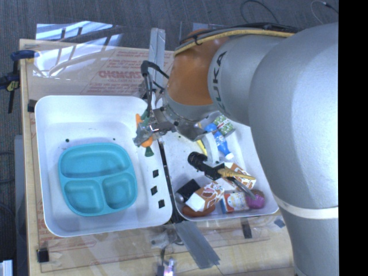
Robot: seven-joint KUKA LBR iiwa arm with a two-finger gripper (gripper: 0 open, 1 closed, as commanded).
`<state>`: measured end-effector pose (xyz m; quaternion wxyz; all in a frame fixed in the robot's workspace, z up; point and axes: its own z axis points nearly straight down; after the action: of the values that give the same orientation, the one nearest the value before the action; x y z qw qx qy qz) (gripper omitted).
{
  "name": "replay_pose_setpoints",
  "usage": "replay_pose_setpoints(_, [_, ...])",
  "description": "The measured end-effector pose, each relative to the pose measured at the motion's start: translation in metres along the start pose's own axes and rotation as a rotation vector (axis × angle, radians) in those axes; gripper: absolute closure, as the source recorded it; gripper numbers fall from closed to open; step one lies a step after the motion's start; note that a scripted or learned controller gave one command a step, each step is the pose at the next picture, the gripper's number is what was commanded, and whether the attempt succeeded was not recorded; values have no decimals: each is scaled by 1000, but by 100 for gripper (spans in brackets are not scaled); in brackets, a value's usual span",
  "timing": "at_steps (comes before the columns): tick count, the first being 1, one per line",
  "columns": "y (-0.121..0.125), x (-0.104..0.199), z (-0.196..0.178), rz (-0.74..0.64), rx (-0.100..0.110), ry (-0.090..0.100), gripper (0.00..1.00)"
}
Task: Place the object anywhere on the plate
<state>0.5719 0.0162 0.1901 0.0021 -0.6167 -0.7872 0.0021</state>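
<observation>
Fingers of the gripper looked pinched on a small orange object, whose ends stuck out on either side of them. It hung over the left bin's right edge, near the wall shared with the cluttered right bin. The blue plate sat well apart, toward that bin's front left corner. Released there, the piece would probably have hit bare bin floor or the divider. The thin grip might also have slipped in transit.
</observation>
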Motion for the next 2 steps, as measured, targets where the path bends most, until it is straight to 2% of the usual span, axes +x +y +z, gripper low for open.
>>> replay_pose_setpoints(1, [-5,104,30,278,1,0,100])
replay_pose_setpoints(2, [40,137,-13,291,-1,-1,100])
